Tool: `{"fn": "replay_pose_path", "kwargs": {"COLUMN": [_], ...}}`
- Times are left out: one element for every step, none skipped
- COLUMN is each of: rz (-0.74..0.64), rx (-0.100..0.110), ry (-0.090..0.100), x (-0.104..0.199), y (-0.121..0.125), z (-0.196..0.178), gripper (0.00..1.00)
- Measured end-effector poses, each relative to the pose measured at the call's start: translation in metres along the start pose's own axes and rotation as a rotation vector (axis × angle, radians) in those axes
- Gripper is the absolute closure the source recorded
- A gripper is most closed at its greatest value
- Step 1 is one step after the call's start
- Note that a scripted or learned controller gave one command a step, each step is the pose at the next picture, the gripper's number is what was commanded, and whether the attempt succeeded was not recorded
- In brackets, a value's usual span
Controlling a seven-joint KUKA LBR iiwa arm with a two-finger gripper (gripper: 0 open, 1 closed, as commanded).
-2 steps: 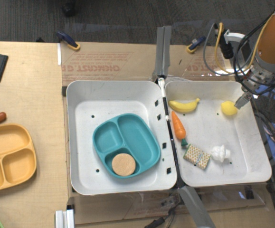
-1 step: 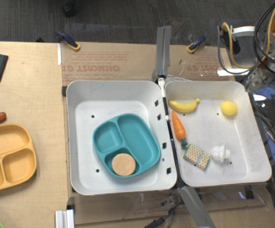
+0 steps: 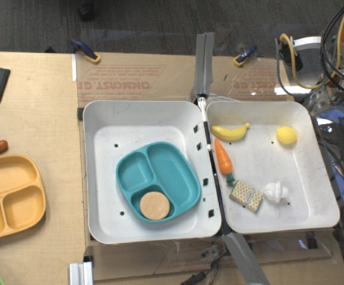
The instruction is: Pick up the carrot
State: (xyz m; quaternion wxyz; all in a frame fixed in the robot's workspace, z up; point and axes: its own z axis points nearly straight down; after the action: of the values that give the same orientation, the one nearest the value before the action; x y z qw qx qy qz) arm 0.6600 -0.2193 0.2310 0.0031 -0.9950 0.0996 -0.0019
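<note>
Carrot (image 3: 222,157) untouched in right bin (image 3: 314,218), against left wall below banana (image 3: 230,132). Your pick not started; pincer state: cannot tell.

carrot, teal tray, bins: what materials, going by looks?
Carrot: likely moulded plastic toy, smooth uniform orange, faint sheen. Teal tray: plastic, matte, rounded moulded compartments. Bins: probably thin formed plastic, white, glossy, rolled rims; painted metal is possible.
</note>
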Motion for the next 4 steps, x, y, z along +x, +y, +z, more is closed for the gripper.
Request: {"fn": "replay_pose_path", "kwargs": {"rz": [-0.002,0.262,0.001,0.392], "rx": [-0.001,-0.001,0.0,-0.001], "ry": [-0.002,-0.005,-0.002,-0.006], "x": [-0.01,-0.006,-0.015,-0.001], "y": [0.002,0.001,-0.014,-0.001], "z": [0.014,0.043,0.003,0.054], "gripper": [1.0,1.0,1.0,1.0]}}
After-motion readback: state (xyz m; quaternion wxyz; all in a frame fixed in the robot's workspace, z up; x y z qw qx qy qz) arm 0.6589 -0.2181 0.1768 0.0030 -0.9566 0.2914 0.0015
